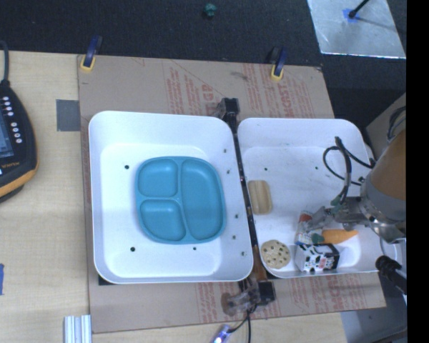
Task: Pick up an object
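Note:
The right bin point(300, 138) holds several small objects near its front. A tan bread-like piece point(259, 196) lies by the bin's left wall. A round perforated cracker point(274, 253) sits in the front left corner. Beside it is a black-and-white patterned item point(319, 261), with an orange carrot-like piece point(339, 235) just behind it. My gripper point(327, 216) reaches in from the right and hangs low over a small multicoloured item point(309, 224), close to the carrot piece.
The left bin point(107, 141) holds a blue divided plate point(179, 198). A black cable point(337, 161) loops off the arm over the right bin's back right part. A teach pendant point(6, 145) lies at the far left of the bench.

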Controlling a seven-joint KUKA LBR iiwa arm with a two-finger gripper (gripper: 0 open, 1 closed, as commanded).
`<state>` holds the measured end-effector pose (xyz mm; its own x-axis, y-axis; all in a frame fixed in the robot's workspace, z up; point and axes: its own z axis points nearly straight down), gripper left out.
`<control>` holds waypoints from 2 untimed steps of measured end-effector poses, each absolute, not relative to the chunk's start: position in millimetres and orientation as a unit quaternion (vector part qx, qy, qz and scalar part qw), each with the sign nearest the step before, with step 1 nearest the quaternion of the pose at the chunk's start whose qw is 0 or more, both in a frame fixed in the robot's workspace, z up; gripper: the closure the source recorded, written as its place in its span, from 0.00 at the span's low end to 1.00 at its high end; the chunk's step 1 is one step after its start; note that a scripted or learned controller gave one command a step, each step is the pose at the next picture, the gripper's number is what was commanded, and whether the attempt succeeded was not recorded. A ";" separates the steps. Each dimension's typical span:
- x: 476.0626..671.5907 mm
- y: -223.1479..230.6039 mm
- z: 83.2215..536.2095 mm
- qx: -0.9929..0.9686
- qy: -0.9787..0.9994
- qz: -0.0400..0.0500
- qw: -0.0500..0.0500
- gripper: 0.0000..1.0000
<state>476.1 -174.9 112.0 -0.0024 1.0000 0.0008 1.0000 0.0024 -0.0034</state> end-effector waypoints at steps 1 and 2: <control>531.6 -211.7 91.7 -0.706 -0.708 0.001 0.001 0.00; 632.3 -211.6 141.4 -0.706 -0.708 0.000 0.000 0.00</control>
